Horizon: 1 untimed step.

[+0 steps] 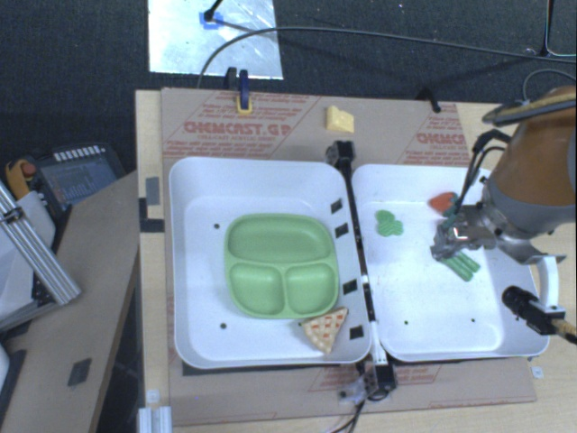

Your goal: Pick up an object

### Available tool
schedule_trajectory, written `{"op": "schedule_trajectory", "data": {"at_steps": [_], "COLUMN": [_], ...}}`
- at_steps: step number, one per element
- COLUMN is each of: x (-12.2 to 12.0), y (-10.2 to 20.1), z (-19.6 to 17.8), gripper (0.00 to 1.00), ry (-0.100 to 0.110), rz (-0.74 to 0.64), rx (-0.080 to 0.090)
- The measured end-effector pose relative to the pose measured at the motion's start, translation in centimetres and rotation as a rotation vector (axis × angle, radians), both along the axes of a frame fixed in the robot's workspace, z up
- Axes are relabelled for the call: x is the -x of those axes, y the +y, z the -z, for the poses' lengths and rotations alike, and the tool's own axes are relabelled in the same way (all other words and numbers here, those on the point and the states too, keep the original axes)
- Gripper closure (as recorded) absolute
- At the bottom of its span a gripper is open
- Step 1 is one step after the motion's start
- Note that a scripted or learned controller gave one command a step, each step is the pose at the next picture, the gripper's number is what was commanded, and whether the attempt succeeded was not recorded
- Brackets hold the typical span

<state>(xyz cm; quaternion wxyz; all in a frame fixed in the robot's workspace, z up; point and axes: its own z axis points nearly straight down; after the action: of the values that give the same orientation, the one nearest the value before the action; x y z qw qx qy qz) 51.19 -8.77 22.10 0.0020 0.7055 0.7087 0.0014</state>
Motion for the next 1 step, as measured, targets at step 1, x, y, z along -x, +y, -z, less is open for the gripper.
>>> {"op": "schedule_trajectory", "data": {"at_steps": [1], "x": [-3.07], "y": [4.78], "z": [-0.77], "gripper": [1.0], "ry": [0.0], "rz": [-0.005], "rx": [-0.002]}}
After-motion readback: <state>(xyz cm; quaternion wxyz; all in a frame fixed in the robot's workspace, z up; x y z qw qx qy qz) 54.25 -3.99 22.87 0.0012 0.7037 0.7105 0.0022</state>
